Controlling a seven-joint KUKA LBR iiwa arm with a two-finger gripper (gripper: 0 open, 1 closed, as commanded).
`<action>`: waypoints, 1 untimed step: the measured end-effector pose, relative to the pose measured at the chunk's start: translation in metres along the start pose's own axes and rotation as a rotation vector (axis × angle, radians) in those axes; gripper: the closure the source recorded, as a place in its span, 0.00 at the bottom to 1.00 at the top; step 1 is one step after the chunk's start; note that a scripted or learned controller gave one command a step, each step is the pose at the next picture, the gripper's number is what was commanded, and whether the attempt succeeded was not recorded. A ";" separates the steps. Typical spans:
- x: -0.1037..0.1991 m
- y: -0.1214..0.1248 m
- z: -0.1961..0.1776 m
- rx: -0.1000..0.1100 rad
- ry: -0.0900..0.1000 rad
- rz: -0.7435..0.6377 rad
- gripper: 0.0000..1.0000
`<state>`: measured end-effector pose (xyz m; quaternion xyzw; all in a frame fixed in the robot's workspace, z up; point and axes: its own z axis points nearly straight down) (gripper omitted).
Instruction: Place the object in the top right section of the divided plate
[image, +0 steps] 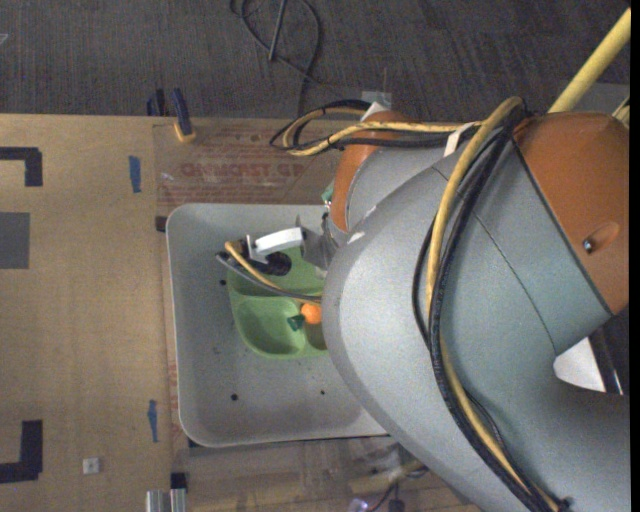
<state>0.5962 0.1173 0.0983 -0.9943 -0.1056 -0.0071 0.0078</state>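
Note:
A green divided plate (262, 325) lies in the white bin (200, 300), its right part hidden under the big grey arm. A small orange object with a dark green end (309, 314) shows at the plate's right side, just at the edge of the arm. I cannot tell which section of the plate it is in. My gripper (296, 283) hangs low over the plate's upper part, just above and left of the orange object, mostly covered by the wrist. Whether the object is held is not visible.
The arm covers the bin's right half and everything to the right. Bare white bin floor (270, 400) lies below and left of the plate. A wooden bench surface (80, 300) with blue tape marks stretches to the left.

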 end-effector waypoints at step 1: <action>0.031 -0.023 -0.041 -0.015 -0.020 0.014 0.00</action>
